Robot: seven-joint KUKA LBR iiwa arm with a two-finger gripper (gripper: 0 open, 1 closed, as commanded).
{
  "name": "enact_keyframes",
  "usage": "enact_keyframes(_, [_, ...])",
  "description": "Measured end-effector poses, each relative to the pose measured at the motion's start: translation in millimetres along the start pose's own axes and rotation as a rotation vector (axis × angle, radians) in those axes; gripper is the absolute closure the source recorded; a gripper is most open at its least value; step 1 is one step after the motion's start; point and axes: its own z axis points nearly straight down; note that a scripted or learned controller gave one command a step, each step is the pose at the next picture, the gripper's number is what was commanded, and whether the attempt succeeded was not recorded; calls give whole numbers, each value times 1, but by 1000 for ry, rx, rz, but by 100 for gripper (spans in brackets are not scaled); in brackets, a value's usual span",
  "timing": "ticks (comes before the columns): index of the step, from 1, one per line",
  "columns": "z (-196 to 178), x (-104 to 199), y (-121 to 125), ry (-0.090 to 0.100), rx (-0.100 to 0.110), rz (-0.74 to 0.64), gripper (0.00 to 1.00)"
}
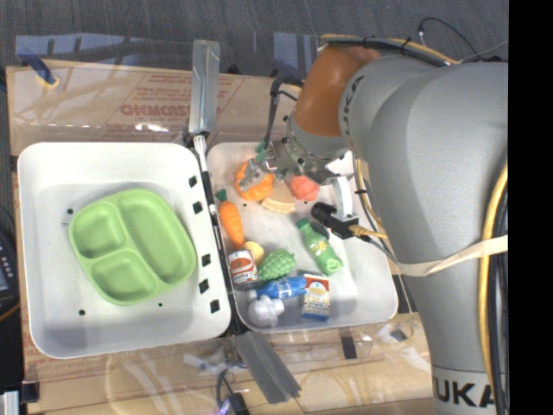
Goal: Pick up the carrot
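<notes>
— Where is the gripper (257, 173)?

— Low in the right bin (380, 296), near its far end, over an orange toy (256, 188).

— Jaws apart or together?

— I cannot tell; the wrist hides them.

— And the carrot (231, 221)?

— Just below and slightly left of the jaws, lying free along the bin's left wall. Farther below sit a green bottle (320, 248) and a small can (241, 267). The green plate (131, 245) lies in the left bin (39, 318).
</notes>
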Motion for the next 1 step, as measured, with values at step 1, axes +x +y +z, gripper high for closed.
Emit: enact_keyframes(1, [-107,57,-27,5,15,-249,100])
